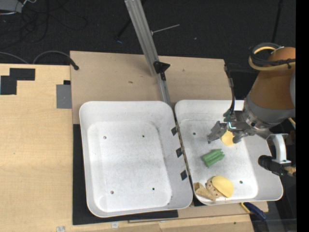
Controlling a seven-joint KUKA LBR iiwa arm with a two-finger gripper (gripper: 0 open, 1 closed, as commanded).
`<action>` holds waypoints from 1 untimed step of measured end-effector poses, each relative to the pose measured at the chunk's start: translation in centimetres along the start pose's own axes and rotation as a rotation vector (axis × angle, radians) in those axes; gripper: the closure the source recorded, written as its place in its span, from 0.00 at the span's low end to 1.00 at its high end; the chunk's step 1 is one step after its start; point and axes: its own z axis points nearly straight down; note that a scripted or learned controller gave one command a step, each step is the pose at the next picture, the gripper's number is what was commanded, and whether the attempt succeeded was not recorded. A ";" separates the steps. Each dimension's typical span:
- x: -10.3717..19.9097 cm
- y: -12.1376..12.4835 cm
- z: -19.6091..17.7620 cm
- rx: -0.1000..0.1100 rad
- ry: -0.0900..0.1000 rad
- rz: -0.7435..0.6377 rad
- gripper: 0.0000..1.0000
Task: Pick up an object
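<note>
Camera view: end effector (225, 135) fingers spread, touching yellow object (227, 138), grip unclear.

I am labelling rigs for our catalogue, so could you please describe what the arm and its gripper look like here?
The arm is thick and rounded, with a wide orange band above a grey wrist section. A yellow and black cable loops at its top. The gripper is a small, dark grey metal assembly; a white bracket sits beside it.
</note>
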 end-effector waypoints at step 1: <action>-0.2 0.1 -0.2 -0.005 -0.001 0.004 0.00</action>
